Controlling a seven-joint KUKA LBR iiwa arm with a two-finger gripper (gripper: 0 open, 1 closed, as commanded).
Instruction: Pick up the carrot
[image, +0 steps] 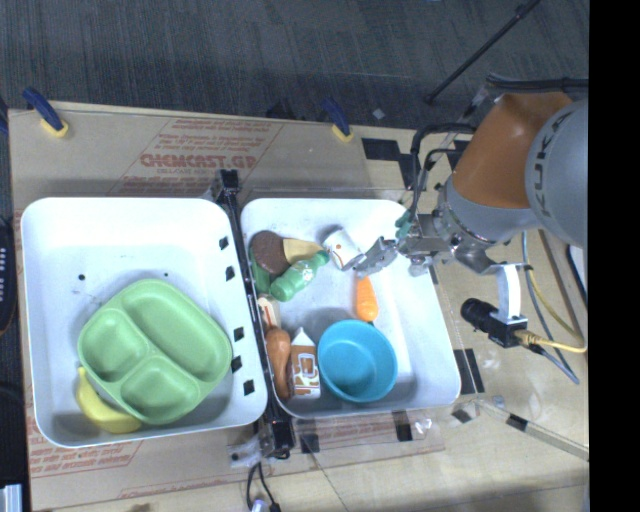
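The gripper (372, 257) hung just above the carrot (366, 298), which lay near the right bin's (430, 300) right wall beside the blue bowl (356, 360); its finger spread I couldn't tell. Approach step; next, descend onto it.

carrot (366, 298) | blue bowl (356, 360) touching below | white cup (341, 248) above-left | bare floor right

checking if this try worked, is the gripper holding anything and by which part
Nothing is held. The gripper hangs above the carrot, which lies on the floor of the right bin, apart from the jaws, beside the blue bowl.
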